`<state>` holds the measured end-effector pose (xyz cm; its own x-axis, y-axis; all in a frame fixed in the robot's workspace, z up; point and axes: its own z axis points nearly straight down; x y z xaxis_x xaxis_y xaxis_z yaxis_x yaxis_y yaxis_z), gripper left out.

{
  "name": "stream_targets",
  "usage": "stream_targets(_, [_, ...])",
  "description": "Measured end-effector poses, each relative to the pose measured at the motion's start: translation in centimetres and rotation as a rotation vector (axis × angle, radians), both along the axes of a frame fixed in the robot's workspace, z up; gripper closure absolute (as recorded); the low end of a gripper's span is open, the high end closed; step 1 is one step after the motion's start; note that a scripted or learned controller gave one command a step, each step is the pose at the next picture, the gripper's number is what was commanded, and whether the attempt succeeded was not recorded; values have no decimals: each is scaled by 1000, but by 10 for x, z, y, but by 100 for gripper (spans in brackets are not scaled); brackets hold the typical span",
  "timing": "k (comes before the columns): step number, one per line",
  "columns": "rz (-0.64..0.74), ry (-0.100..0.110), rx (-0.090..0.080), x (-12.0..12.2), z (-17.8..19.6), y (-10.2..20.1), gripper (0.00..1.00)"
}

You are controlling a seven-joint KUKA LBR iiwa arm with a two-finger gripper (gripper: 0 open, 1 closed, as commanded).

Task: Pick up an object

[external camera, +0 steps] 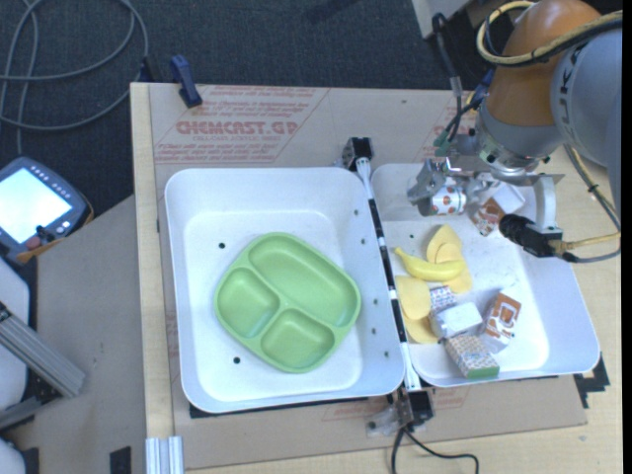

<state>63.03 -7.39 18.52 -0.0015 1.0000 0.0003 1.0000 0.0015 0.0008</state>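
So at this point your arm was parked over the far end of the right bin, with the gripper hanging low near the far-left corner of it. There was a small roundish thing with red and white on it right at the gripper tip, but honestly I couldn't tell whether the tool was open or closed, or whether it actually had that thing or was just sitting next to it. So I wouldn't call the pick done. Everything else you could go for was lying loose in that same bin: the banana in the middle, a yellow slice touching it on the far side, a white box and a green-edged box at the near end, and an orange-and-white carton just right of those. The left bin only had the green divided plate in it. My read: the reach was made, the grab and lift were unconfirmed.
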Motion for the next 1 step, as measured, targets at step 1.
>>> stream_targets(1, [0, 3, 1, -45, 17, 48, 100])
